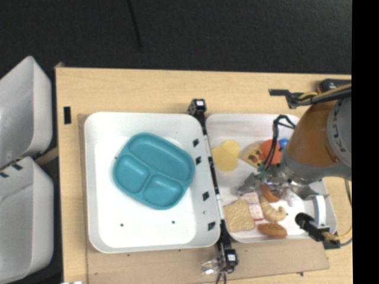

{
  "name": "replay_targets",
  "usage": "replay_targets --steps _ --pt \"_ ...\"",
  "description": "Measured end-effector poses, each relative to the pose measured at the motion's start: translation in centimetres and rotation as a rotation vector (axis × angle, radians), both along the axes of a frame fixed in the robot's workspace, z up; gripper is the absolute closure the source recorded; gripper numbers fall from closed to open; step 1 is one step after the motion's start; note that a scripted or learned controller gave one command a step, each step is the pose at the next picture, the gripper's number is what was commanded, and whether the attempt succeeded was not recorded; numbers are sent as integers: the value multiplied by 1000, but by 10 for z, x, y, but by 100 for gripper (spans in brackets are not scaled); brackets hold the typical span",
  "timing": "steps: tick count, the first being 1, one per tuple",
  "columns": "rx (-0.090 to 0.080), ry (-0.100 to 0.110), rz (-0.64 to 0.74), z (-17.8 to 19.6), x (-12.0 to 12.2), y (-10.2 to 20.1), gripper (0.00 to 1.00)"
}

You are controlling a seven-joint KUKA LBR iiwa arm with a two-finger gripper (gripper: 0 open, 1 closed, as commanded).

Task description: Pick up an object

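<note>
1. Two white bins sit side by side on the bench [71,158], and all the action is in the right bin [237,123], where the arm [317,141] reaches in with its orange band low over the clutter.
2. Down goes the gripper [266,185], right in among the food toys; the wrist hides so much that whether anything sits in its grasp cannot be told.
3. Closest candidates lie just below it: a pale curved piece [273,210], and below that a brown sausage-like piece [271,230] with its long axis running roughly left to right.
4. A tan cracker-like slab [239,216] lies to the lower left of the gripper, and a yellow round piece [225,155] sits up and to the left, clearly apart.
5. Over in the left bin [95,218], a teal divided plate [154,170] lies on its own.
6. My call: the pick hinges on whichever piece lies directly beneath the tool.
</note>
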State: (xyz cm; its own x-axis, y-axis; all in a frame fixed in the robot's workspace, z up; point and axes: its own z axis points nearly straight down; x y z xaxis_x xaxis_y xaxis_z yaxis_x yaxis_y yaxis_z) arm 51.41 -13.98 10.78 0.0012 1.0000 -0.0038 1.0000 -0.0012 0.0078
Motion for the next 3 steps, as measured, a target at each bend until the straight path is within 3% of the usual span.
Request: replay_targets --steps 1,2,3 --pt "-7 -12 -10 12 4 -4 100" --pt "3 7 4 53 5 -3 100" --pt "3 6 4 96 -1 -4 100"
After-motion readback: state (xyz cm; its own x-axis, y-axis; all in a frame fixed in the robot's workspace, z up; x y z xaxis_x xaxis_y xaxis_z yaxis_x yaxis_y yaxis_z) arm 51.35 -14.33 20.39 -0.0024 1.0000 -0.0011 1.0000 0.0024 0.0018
